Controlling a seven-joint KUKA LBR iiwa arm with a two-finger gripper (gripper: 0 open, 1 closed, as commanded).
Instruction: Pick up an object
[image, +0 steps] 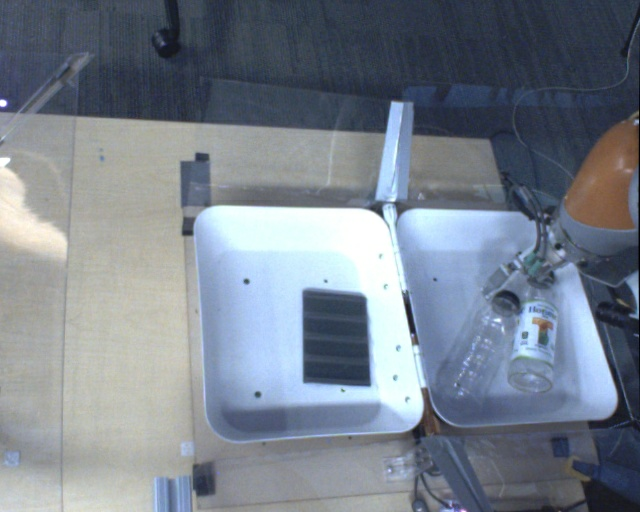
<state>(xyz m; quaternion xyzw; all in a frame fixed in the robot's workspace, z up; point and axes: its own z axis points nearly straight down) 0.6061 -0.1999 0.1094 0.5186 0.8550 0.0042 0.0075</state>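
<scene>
Camera view shows you the counter (110, 330) with two white bins. The left bin (250, 300) holds a dark ribbed block (336, 337). The right bin (450, 260) holds a clear bottle (478, 350) beside a labelled bottle (534, 346). The hand (530, 262) hovers above them.

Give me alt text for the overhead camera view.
The end effector hangs low in the right bin, just above two clear bottles: one with a label, one plain. A dark ribbed block lies flat in the left bin.
</scene>
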